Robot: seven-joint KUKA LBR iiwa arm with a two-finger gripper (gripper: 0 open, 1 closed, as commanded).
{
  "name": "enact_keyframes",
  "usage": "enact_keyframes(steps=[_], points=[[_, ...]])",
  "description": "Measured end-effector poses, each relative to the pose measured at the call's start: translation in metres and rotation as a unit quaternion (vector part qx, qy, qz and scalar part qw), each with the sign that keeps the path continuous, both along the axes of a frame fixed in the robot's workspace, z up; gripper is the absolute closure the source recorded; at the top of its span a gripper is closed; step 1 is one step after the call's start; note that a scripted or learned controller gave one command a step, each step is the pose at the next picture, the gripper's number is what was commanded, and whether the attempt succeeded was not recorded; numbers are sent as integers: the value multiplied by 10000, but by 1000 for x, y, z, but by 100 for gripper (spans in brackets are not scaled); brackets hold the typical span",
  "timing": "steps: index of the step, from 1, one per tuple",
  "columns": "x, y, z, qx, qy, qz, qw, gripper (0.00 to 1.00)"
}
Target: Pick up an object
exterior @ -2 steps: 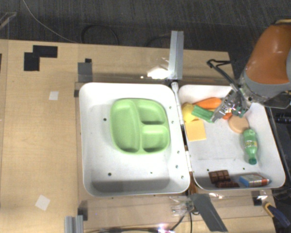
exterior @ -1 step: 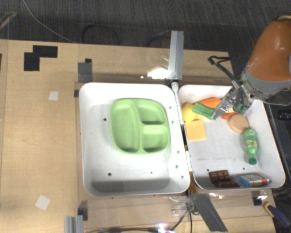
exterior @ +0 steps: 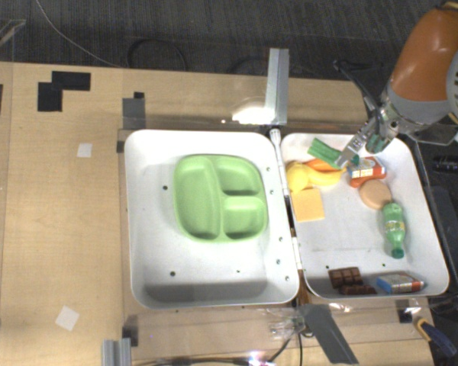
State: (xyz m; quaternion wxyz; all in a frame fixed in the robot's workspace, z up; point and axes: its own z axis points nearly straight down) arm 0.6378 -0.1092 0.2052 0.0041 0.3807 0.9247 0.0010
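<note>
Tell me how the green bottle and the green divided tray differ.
The green bottle lies in the right bin among other items; the green divided tray sits in the left bin. The bottle is slim and rounded, the tray broad, flat and compartmented. The bottle is much smaller. Both are green.

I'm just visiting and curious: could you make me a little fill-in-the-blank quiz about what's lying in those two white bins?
1. The green divided tray lies in the ____ bin.
2. The green bottle lies in the ____ bin.
3. The gripper hangs above the ____ bin's far end.
4. The yellow block lies nearest that bin's ____ wall.

Missing words: left; right; right; left
</note>
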Motion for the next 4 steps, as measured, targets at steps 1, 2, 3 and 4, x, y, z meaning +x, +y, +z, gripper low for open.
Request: enact_keyframes(steps=[1, 2, 3, 4], points=[[-24, 55, 42, 20, -3, -1240, 9923, 100], [27, 86, 38, 13, 4, -824, 9966, 100], [33, 46, 56, -4, -13, 355, 9994, 100], [26, 83, 39, 6, 1, 563, 9984, 100]])
